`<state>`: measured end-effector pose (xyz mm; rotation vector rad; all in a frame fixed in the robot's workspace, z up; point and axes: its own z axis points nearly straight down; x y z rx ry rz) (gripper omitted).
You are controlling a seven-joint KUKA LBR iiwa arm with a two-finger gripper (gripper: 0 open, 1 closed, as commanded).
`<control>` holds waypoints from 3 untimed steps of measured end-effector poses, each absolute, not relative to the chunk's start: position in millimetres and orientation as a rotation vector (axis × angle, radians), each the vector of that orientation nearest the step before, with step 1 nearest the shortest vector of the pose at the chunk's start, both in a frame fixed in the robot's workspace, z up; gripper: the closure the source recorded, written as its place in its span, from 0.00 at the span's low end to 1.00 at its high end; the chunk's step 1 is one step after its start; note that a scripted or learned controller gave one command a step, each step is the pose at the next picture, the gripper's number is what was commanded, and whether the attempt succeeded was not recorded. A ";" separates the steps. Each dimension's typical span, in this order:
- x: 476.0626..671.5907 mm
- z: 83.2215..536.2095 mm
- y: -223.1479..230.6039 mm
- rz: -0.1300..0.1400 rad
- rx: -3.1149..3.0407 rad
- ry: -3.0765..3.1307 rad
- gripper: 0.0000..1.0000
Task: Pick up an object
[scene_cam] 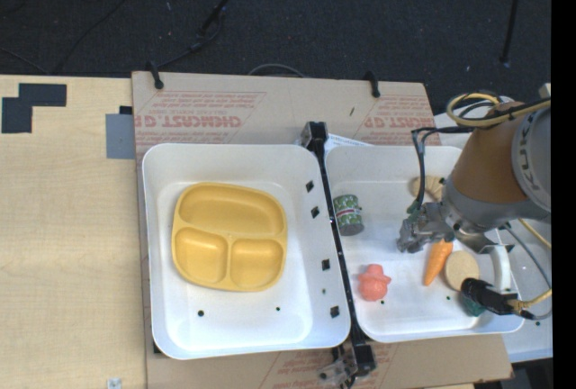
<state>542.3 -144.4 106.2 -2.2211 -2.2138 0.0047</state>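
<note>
Orange, a carrot (436, 262) is seen in the right bin (378, 171), just beside the hand (416, 234), whose grip cannot be told. A pale round piece (462, 268) lies against the carrot; a pink toy (374, 282) and a green can (347, 214) lie apart. A yellow divided plate (230, 235) is seen in the left bin (180, 324).

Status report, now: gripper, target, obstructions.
Gripper low in right bin, beside carrot. Nothing seen held. Pink toy and green can lie apart.

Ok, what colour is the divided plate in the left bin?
Yellow: the divided plate is plain yellow, clearest in the camera view.
</note>
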 end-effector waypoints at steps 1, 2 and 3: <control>534.2 154.6 -149.9 0.000 -2.225 -2.218 1.00; 535.9 214.6 -142.5 -0.004 -2.221 -2.226 1.00; 536.7 267.3 -143.1 -0.002 -2.221 -2.225 1.00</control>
